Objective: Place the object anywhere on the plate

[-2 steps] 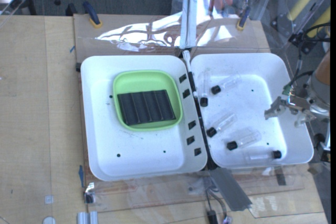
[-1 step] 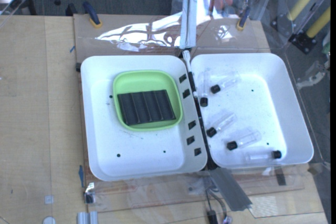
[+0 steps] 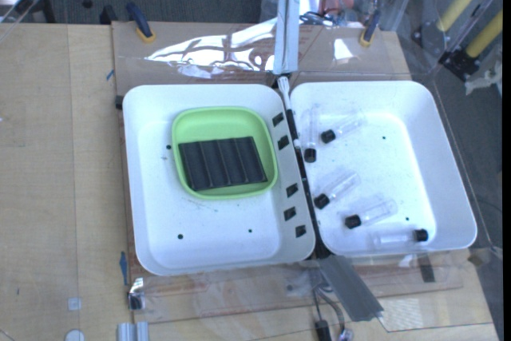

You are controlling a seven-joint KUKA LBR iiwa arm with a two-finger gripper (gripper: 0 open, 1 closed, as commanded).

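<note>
Left white bin (image 3: 152,196) holding a green plate (image 3: 223,124) on which a black ribbed block (image 3: 222,163) lies flat, beside the right white bin (image 3: 447,172) containing scattered clear black-capped vials (image 3: 339,128); gripper state cannot be told.

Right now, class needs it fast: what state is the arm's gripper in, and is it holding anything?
Gripper: not in the camera view, so its state cannot be told.

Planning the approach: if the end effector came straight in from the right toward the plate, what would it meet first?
Probably the right bin at its rim, then the vials lying in it, if it travels low; the picture does not settle height.
</note>
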